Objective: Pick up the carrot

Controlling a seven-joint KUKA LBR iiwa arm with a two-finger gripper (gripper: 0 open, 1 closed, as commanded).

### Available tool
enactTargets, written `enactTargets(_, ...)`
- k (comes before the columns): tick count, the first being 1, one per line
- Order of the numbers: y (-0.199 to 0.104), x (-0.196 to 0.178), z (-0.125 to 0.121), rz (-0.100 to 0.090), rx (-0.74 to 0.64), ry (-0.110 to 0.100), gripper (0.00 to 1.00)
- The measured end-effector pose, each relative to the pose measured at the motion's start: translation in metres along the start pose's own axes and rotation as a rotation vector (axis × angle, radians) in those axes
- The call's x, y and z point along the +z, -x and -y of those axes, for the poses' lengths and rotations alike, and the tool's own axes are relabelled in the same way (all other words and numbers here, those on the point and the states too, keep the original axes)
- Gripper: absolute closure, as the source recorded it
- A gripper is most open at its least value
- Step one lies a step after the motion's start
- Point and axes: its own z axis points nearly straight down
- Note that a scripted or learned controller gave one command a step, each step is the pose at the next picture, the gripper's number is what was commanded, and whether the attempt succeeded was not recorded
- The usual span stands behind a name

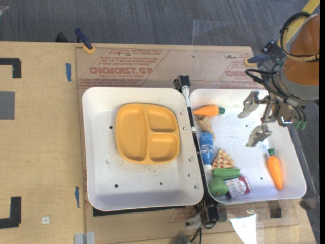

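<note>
Bench carries a board lettered "CHEMCAST GP" in red along its far edge. Left bin: yellow divided plate, central. Right bin: jaws spread, nothing between them, over the far half. One carrot near the right edge, nearer than the jaws, apart. A second carrot at the far-left corner. Label writing unreadable.

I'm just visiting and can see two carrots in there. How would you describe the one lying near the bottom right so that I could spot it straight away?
Look at the right-hand white bin, the one the grey arm's pincer hangs over. Go to that bin's lower right corner: the carrot lies alone there on bare white floor, green stub pointing up toward the arm. The other carrot sits at the top left, by the divider.
</note>
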Motion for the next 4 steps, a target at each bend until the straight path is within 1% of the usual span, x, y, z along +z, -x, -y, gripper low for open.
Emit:
enactTargets(1, -0.047, -0.008, 0.074, -0.002, -0.127, -0.002, 0.0)
enactTargets(2, -0.067, 0.15, 0.092, 0.005, -0.353, -0.003, 0.0)
enactTargets(3, -0.066, 0.158, 0.094, 0.002, -0.172, 0.001, 0.0)
enactTargets(4, -0.066, 0.158, 0.116, 0.007, 0.121, 0.0, 0.0)
